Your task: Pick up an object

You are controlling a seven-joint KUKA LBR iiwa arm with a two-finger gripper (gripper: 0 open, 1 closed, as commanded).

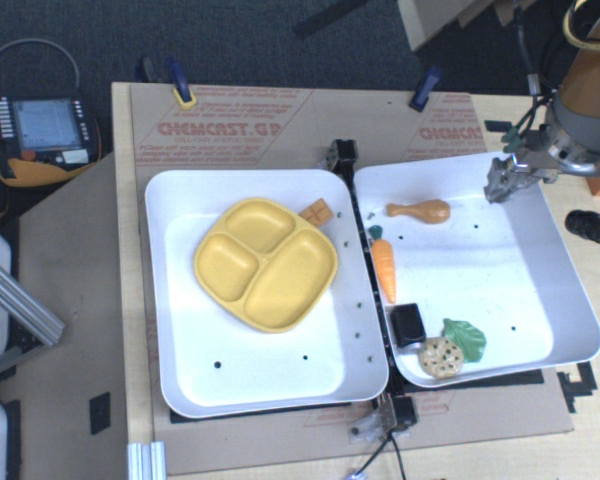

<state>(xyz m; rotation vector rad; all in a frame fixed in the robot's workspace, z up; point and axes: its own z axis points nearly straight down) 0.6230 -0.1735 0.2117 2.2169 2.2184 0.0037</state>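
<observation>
Up at the far right corner of the right bin (540,298), the gripper (502,180) hangs over the bin's back rim, below the arm's grey wrist and orange band. Its fingers seem close together with nothing between them, though at this size the gap is hard to judge. Within that bin lie a chicken drumstick (420,210) near the back wall, a carrot (383,268) along the left edge, a black block (408,324) below it, and a cookie (441,357) touching a green leafy piece (467,336) at the front. Meanwhile the left bin (180,348) bears a yellow divided plate (266,263), with a small brown waffle piece (316,212) just beside its upper right rim.
</observation>
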